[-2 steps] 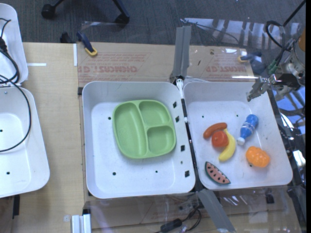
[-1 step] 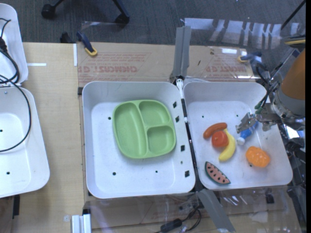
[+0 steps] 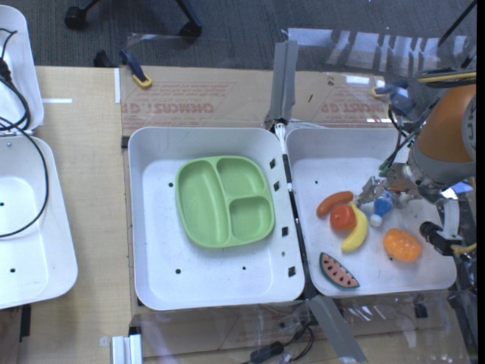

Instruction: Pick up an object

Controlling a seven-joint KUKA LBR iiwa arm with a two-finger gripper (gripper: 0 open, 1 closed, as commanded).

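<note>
The right bin (image 3: 326, 154) holds a small pile of toy food: an orange-red sausage (image 3: 334, 202), a red tomato (image 3: 342, 217), a yellow banana (image 3: 356, 232), an orange fruit (image 3: 402, 245) and a watermelon slice (image 3: 338, 271). A small blue and white object (image 3: 381, 206) lies just right of the banana's top. My gripper (image 3: 381, 194) is low over that blue object, in the right half of the bin, with the grey arm and its orange band (image 3: 447, 127) rising behind it to the right.
The left bin (image 3: 151, 203) holds a green divided plate (image 3: 225, 200). A grey divider post (image 3: 283, 82) stands at the back between the bins. A white tub (image 3: 23, 226) with black cables sits at far left on the wooden bench.
</note>
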